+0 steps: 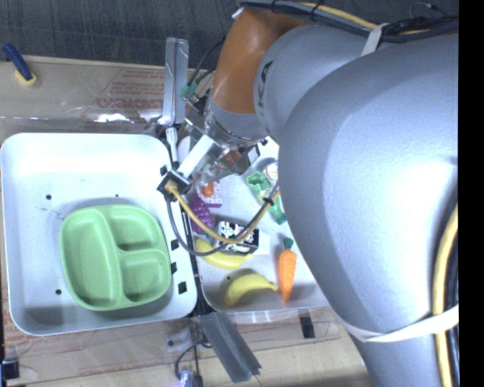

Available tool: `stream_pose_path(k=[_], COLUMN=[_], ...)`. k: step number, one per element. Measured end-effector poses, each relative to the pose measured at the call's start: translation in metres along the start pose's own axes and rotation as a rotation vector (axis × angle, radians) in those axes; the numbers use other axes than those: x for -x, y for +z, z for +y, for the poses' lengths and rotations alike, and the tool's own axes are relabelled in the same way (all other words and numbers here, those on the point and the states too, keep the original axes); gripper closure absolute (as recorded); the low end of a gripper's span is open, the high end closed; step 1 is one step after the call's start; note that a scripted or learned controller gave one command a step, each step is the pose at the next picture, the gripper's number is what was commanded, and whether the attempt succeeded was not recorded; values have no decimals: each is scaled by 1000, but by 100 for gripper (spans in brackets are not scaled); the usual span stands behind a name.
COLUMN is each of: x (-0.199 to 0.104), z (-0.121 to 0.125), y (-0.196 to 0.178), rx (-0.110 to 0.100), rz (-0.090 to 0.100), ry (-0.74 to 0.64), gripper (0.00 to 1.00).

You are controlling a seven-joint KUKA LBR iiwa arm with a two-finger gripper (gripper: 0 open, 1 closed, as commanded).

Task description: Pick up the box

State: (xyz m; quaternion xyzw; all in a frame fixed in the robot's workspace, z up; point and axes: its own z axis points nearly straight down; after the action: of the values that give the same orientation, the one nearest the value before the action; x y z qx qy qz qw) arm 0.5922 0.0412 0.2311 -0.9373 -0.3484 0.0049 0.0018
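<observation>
**Reaching into the right bin, arm low over the clutter**

Hanging over the near-left part of the right bin [254, 313], the gripper [200, 185] sits at the end of the grey arm [371, 176], just below the orange band [246, 55]. Whether it is released or clenched cannot be told, for the wrist housing and loose cables cover its tip, and nothing can be seen grasped in it.

Directly beneath the gripper lies the box [203, 208], a small purple and white pack with orange print, resting on the bin floor close to the wall shared with the left bin. Just beside it, toward the front, sits a dark packet [238, 232], and touching that is a yellow banana [226, 258]. A second banana [246, 287] lies nearer the front edge, with a carrot [285, 272] upright beside it. A pale green item [264, 185] shows between the arm and the box; its kind is unclear.

The left bin [32, 168] holds a green divided tray [117, 256], well apart from the gripper
</observation>
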Motion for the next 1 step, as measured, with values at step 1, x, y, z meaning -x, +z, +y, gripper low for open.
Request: stream_pose_path(k=[1], x=[-37], z=[-29], y=[-136], rx=[5], rz=[8], ry=[141], gripper=[100])
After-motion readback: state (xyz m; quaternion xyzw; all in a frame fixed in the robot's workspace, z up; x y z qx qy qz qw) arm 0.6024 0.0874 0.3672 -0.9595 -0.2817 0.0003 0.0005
